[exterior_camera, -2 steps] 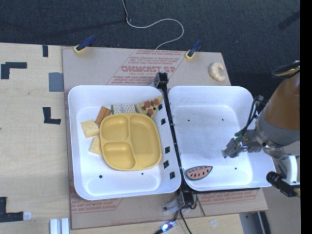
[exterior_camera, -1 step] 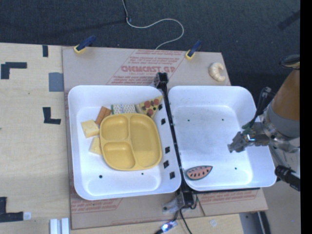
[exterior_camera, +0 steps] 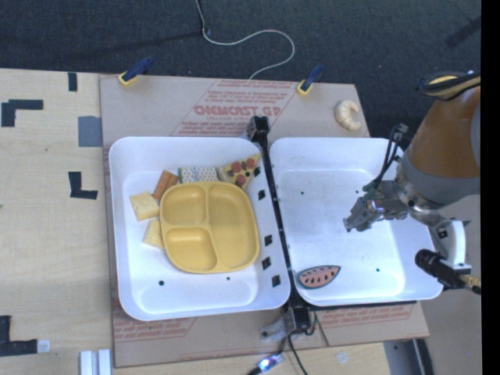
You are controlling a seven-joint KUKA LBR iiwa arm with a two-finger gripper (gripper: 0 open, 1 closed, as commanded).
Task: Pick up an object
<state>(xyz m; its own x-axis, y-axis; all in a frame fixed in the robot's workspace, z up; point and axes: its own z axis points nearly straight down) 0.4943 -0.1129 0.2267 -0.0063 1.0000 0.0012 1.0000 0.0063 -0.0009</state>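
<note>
A watermelon slice toy (exterior_camera: 319,276) lies flat near the front edge of the right bin (exterior_camera: 328,170). My gripper (exterior_camera: 358,219) hangs over the right bin's middle right, above and to the right of the slice, and nothing shows between its fingers. In the left bin (exterior_camera: 125,209) sits a yellow divided plate (exterior_camera: 209,226). Around the plate's upper left edge lie small food toys: a pizza slice (exterior_camera: 241,168), a brown cracker (exterior_camera: 164,183) and pale cheese blocks (exterior_camera: 144,206).
A pale croissant-like toy (exterior_camera: 349,115) rests on the cardboard behind the right bin. Blue-and-yellow clamps (exterior_camera: 135,70) hold the cardboard's back edge. A black divider with a cable (exterior_camera: 269,201) runs between the bins.
</note>
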